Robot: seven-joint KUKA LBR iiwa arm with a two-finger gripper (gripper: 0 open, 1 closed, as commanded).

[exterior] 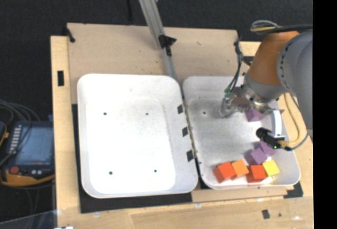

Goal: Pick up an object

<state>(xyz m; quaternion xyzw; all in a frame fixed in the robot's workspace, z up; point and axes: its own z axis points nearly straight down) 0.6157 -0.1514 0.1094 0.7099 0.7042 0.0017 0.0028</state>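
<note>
Oddly, whether the tool grips the small purple block cannot be told.

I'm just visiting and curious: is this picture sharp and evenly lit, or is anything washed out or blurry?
In the camera view, light is fairly even; the left bin is bright, nearly washed out, its surface detail faint. The picture is soft throughout: the coloured blocks have fuzzy edges, and the hand is too blurred to make out. The floor around the bench falls very dark.
</note>
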